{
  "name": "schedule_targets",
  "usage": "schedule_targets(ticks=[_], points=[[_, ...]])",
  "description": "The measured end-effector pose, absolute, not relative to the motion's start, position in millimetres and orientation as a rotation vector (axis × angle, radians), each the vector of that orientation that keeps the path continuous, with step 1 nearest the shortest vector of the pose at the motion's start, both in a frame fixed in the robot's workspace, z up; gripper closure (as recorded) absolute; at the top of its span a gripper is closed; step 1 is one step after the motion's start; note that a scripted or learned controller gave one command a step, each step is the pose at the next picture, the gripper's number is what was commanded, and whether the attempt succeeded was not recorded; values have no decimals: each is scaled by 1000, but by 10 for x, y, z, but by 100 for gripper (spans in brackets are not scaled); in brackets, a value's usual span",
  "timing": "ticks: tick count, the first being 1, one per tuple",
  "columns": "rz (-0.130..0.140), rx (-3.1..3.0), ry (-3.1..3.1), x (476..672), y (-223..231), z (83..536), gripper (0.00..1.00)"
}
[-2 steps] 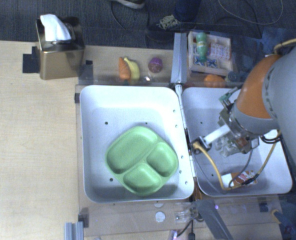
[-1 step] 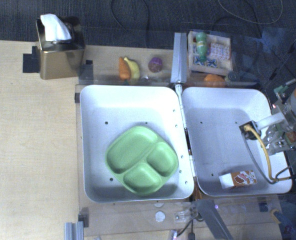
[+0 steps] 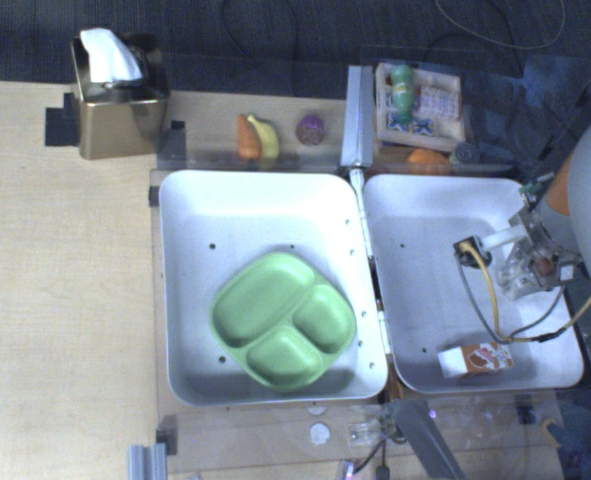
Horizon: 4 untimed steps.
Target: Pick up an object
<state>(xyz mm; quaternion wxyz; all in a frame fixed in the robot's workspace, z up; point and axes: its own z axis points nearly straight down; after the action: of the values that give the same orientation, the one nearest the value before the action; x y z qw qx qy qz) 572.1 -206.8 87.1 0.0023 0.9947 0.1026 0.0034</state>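
You are looking down on 2 white bins, with the gripper [image 3: 520, 268] hanging over the right bin [image 3: 415, 218] near the right edge of the frame; whether its fingers are spread or closed you cannot tell from this slant, and nothing shows between them. The likeliest pick, a small carton [image 3: 477, 359], lies on the floor of that bin toward the lower right of the frame, below and a little left of the gripper and apart from it. Its long axis runs nearly left to right across the frame, tilted slightly up at the right end, so the wrist would probably need to close across the short side. A yellow cable [image 3: 492, 303] loops between gripper and carton. The left bin [image 3: 185, 268] holds 1 green divided tray [image 3: 283, 318], lying flat at lower centre
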Motion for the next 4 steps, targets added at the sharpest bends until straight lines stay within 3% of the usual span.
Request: schedule_targets(ticks=[1,2,3,4], points=[[7,3122,323,4878,-2062,3789,100],[2,3079,628,4870,-1901,1799,100],[4,3069,664,6020,-1659,3373,100],[4,2755,1502,6040,-2012,3955,100]])
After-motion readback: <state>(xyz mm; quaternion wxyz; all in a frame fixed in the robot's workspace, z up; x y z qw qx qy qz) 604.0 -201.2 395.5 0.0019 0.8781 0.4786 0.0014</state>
